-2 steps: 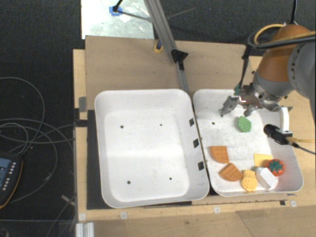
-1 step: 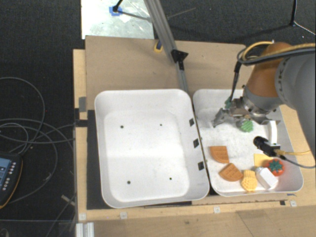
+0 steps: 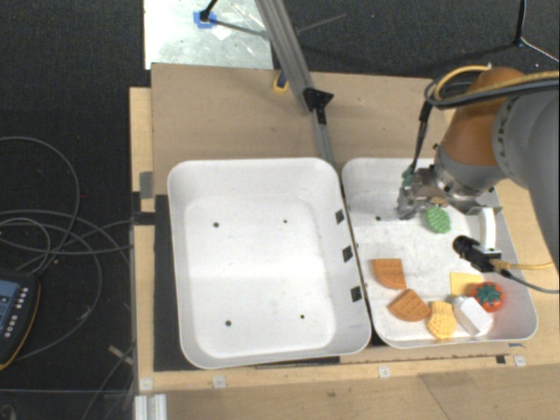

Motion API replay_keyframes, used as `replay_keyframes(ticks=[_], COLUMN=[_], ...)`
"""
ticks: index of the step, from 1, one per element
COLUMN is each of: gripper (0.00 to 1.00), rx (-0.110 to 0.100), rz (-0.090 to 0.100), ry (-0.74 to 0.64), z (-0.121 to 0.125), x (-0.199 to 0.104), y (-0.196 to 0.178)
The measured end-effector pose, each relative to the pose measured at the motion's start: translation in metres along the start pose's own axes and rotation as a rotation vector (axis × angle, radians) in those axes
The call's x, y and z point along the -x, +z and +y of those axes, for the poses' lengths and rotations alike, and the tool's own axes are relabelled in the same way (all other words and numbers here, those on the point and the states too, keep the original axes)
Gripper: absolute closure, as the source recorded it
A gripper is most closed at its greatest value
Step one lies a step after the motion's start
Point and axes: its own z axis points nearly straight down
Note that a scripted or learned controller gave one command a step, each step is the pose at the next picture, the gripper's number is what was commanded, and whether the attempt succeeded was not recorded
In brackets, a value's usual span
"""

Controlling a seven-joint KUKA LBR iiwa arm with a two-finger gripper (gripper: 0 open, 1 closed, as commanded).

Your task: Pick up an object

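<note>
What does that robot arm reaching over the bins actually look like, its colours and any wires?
The thick rounded grey metal arm carries a glossy orange band above the wrist. Yellow and black cables loop over the top of it, and a thin dark cable runs down its side. At its tip sits a small grey metal two-finger gripper with greenish touches.
</note>
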Motion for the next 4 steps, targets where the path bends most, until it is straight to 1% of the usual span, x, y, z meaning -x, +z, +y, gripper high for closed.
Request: replay_keyframes(ticks=[1, 2, 3, 4], gripper=[1.0, 1.0, 1.0, 1.0], rx=[0.002, 0.005, 0.001, -0.005], rz=[-0.001, -0.002, -0.001, 0.001], ry=[-0.002, -0.005, -0.005, -0.007], z=[0.009, 0.021, 0.022, -0.007], x=[0.004, 0.001, 0.001, -0.049], y=[-0.048, -0.105, -0.132, -0.128])
